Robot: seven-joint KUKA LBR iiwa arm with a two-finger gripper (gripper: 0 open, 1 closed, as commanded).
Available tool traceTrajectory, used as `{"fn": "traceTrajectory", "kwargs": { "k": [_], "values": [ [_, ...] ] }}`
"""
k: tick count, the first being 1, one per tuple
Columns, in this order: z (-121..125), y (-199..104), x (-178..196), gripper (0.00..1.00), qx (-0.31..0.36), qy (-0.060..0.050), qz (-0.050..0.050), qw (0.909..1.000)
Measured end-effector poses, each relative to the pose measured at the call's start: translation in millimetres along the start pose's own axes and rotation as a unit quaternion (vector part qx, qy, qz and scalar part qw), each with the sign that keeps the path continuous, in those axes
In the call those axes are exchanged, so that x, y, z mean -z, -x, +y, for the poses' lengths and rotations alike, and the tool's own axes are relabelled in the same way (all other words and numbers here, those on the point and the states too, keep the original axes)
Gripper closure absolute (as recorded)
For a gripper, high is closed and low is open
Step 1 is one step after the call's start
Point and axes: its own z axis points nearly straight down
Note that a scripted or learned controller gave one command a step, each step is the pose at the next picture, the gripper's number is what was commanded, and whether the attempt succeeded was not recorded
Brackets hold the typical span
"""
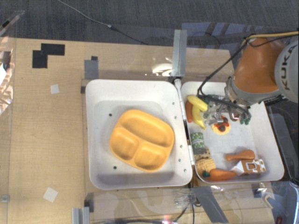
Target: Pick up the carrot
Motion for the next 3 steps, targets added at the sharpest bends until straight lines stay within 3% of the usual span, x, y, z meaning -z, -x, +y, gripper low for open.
{"fn": "traceTrajectory", "kwargs": {
  "k": [1, 2, 3],
  "values": [
    [8, 4, -24, 1.00, -0.071, 0.000, 0.015, 0.9973],
    [9, 18, -44, 1.00, -0.186, -0.001, 0.014, 0.9825],
    [8, 18, -44, 0.00, -0.186, -0.001, 0.014, 0.9825]
  ]
}}
